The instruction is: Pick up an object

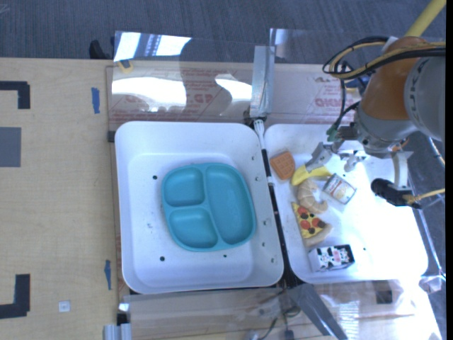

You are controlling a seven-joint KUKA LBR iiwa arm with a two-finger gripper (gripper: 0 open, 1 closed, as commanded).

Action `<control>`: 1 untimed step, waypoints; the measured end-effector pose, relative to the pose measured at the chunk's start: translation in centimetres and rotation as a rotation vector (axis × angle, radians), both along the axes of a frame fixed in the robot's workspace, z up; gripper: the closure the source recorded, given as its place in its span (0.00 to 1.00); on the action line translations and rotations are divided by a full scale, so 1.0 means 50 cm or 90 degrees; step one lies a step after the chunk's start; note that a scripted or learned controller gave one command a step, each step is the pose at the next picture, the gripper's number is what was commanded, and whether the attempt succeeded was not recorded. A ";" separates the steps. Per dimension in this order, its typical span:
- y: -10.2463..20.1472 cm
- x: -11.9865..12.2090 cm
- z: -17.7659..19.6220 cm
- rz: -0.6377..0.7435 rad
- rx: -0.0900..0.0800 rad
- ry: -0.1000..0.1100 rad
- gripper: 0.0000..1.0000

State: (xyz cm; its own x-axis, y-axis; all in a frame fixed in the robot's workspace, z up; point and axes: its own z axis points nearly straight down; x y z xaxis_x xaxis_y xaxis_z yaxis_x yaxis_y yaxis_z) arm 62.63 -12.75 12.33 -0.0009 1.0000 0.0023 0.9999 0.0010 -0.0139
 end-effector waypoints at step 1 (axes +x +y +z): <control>-0.066 0.010 -0.044 0.001 -0.001 -0.023 0.00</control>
